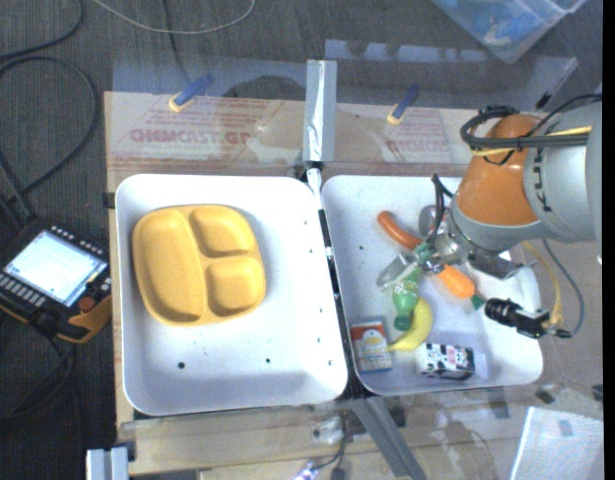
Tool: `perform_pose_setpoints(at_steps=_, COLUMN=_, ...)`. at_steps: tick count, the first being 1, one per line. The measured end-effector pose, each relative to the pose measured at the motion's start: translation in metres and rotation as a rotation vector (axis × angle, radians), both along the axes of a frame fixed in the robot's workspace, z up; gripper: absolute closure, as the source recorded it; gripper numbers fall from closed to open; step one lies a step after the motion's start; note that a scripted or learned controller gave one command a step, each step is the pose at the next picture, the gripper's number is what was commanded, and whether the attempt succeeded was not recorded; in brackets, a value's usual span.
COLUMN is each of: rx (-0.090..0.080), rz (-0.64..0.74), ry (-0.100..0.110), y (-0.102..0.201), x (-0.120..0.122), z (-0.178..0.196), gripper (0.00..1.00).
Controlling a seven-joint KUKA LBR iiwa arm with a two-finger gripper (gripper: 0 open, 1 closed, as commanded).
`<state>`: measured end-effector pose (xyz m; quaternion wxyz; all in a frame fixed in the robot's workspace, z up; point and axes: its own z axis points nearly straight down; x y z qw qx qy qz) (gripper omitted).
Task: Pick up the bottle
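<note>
The bottle is small, clear and greenish. It lies in the right bin near its middle, between a banana and the arm's wrist. My gripper reaches down from the right and sits right over the bottle's upper end, touching or nearly touching it. The grey arm with its orange band hides what lies just behind the gripper.
Around the bottle lie a red sausage, an orange carrot, a yellow banana, a small red box and a black-and-white pack. The left bin holds a yellow divided plate.
</note>
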<state>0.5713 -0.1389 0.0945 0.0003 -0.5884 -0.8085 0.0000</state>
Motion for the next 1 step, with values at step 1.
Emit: perform_pose_setpoints(at_steps=1, rx=0.001, rz=0.001, ry=-0.001, y=0.0013, x=0.0006, z=0.0089, gripper=1.00)
